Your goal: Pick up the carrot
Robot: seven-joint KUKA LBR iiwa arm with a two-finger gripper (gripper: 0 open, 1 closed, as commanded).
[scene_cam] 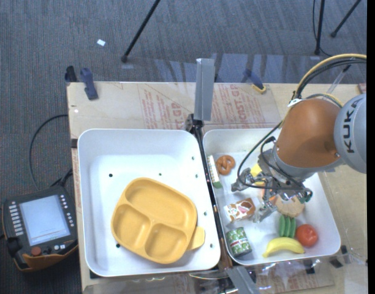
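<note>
My gripper (268,198) hangs low over the middle of the right bin (325,192), under the arm's orange band (307,133). A small orange sliver (274,196) shows right beneath the gripper; it may be the carrot, but the wrist hides most of it. I cannot tell whether anything is held.
Around the gripper in the right bin lie a pretzel (225,163), a snack packet (239,210), a green can (238,241), a banana (283,246), a tomato (307,235), a green vegetable (287,226) and a bread piece (292,207). The left bin (95,164) holds a yellow divided plate (154,219).
</note>
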